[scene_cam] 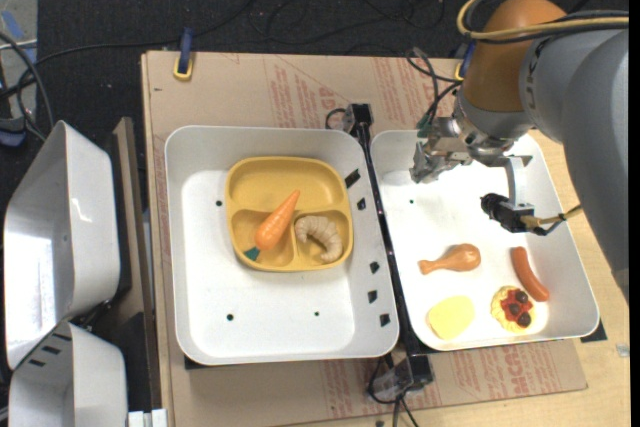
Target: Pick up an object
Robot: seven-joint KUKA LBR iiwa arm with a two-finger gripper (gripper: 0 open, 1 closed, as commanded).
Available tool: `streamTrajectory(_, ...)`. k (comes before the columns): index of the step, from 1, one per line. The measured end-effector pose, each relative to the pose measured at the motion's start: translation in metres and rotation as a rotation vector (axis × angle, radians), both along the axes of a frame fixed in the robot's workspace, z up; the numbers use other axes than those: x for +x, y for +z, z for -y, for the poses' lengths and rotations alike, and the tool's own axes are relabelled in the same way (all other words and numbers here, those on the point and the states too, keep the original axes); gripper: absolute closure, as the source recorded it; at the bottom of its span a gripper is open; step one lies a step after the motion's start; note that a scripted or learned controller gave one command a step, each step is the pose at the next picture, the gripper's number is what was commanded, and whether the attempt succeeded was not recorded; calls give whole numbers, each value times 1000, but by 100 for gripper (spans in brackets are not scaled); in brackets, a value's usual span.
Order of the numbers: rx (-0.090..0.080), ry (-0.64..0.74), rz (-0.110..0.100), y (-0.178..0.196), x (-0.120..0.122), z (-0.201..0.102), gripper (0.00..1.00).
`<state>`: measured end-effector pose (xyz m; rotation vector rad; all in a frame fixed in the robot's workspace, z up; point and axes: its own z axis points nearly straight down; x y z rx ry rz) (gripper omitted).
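Gripper (437, 158), state indiscernible, poised above the right bin's (575, 315) bare upper corner, presumably before selecting among the chicken drumstick (452, 261), sausage (529, 274), yellow disc (451, 317) and small pizza (517, 308) lying nearer the front edge.

Glossy white plastic bins (200, 315); matt yellow plastic plate (245, 180)

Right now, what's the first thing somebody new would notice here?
Probably the yellow divided plate in the left bin, with a toy carrot and a shrimp in it. Next, the big grey arm with its orange band over the right bin, where a drumstick, sausage, yellow disc and small pizza lie.
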<state>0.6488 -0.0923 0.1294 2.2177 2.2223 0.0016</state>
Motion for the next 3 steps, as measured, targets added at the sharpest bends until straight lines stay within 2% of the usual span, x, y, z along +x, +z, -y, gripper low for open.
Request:
streamTrajectory(2, 0, 0, 2, 78, 7, 4, 100)
streamTrajectory(3, 2, 5, -2, 88, -3, -45, 100)
